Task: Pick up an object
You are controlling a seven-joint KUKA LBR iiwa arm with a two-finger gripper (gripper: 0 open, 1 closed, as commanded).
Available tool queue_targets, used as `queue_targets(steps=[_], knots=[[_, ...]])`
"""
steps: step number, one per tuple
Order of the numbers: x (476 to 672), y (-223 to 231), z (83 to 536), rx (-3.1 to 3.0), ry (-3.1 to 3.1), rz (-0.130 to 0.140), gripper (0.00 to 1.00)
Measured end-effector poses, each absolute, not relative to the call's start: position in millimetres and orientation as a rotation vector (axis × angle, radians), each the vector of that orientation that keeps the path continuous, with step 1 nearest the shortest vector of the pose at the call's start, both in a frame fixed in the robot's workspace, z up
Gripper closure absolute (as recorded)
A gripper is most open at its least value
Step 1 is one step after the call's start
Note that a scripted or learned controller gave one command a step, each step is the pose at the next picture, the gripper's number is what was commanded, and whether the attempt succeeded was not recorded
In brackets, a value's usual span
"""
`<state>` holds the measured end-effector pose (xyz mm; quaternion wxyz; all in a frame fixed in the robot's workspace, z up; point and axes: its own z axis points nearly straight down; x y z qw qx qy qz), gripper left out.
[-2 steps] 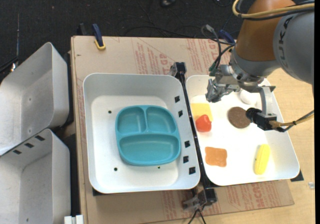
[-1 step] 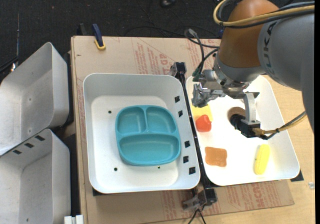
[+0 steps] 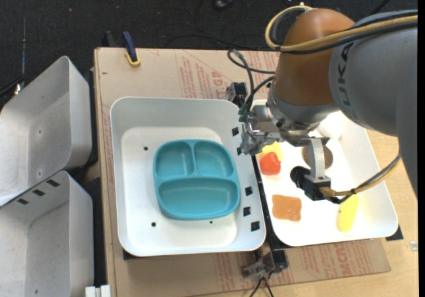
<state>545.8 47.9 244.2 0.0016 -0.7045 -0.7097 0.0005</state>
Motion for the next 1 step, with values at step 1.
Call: queue_targets(steps=[1], knots=[[521.3, 83.9, 232.5, -2.212, -2.226, 0.004, 1.00]])
